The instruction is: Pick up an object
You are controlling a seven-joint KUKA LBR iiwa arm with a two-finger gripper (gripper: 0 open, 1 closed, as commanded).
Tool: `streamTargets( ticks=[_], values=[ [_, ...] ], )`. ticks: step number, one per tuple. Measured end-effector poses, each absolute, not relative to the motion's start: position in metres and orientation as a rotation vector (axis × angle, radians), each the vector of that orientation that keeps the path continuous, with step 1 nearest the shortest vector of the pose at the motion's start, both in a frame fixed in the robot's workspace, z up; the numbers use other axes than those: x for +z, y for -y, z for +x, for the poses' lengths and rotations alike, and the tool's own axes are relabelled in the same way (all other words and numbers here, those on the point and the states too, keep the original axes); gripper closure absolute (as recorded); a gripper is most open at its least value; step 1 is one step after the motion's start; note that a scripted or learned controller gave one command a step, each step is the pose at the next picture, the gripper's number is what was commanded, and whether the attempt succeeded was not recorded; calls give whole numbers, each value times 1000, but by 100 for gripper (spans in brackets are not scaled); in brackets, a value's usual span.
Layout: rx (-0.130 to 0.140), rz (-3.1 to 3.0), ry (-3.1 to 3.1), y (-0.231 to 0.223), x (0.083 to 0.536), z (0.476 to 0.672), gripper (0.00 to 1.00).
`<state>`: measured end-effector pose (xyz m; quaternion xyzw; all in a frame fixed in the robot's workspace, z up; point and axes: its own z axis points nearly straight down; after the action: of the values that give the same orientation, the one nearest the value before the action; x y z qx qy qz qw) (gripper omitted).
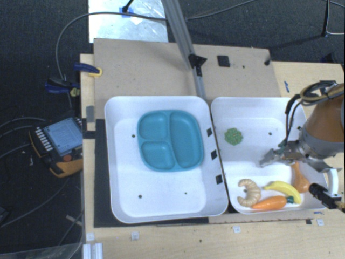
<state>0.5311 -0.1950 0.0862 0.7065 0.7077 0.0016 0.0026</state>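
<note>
1. Gripper (268,159) was seen low inside the right bin (253,108), reached in from the right, with its grey fingers pointed left toward the bin's middle. Whether the claw was released or clenched could not be told; nothing was seen between the fingers.
2. Arm (323,120) was seen at the right edge, its orange band above the wrist, with dark cables looped over it.
3. Orange elongated item (299,178) was seen just below and right of the claw, partly hidden by the wrist; contact could not be judged.
4. Banana (282,189) was placed near the bin's lower right corner, beside the carrot (268,203), which lay along the lower wall.
5. Croissant (248,191) was placed left of the banana, touching or just beside the carrot.
6. Green round item (233,136) was placed alone in the upper left part of the right bin, well apart from the claw.
7. Left bin (161,196) was seen holding a blue divided plate (171,140) in its upper half.
8. Brown bench board (145,69) was seen under both bins, with a grey pole (180,26) slanted across its top.
</note>
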Motion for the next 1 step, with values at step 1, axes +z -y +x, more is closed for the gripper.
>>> streamTargets(
  ticks=[1],
  values=[
    [10,2210,-2215,196,100,533,100]
  ],
)
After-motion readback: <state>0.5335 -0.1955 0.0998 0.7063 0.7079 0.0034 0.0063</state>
